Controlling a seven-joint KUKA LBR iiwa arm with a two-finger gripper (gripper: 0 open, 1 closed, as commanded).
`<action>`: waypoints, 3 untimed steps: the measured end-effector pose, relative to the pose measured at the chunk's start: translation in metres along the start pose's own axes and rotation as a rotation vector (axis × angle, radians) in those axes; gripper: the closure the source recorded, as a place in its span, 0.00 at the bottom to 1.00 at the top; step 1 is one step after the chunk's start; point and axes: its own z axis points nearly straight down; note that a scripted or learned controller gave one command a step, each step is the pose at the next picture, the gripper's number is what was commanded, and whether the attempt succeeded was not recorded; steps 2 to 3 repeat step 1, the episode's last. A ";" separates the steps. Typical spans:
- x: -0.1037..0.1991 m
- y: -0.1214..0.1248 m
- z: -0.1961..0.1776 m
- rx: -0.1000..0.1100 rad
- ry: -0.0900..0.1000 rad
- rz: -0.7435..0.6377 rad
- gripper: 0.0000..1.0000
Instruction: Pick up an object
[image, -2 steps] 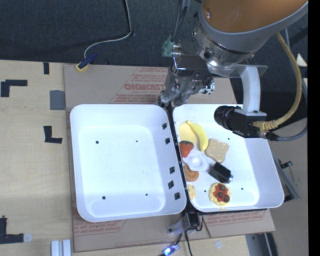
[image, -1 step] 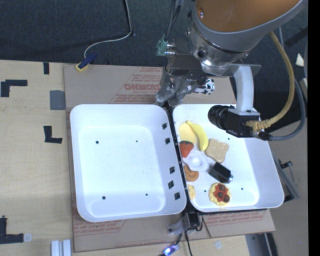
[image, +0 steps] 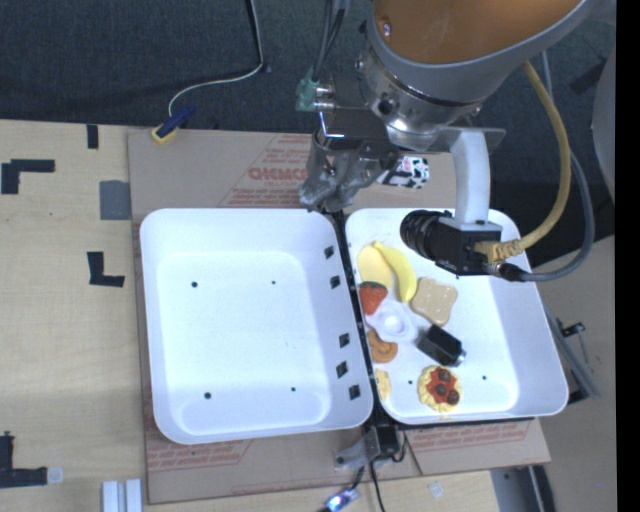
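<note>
hand (image: 328, 192) above the bins' top edge (grip unclear), arm hiding right bin (image: 520, 330) corner

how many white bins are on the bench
2. The left bin lies on the cardboard sheet. The right bin sits beside it, holding the toy food, with the gripper above its far-left corner.

The grey arm (orange band uppermost) reaches down, its hand (image: 330, 192) hanging low, fingertips pointing downward.

Single fixed camera above bench, slanted down over both white bins (image: 240, 300); arm (image: 470, 40) enters from right.
</note>
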 end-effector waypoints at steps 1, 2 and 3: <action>-0.010 0.000 0.000 0.001 0.000 0.001 1.00; -0.010 0.000 0.000 0.001 0.000 0.001 1.00; -0.010 0.000 0.000 0.001 0.000 0.001 1.00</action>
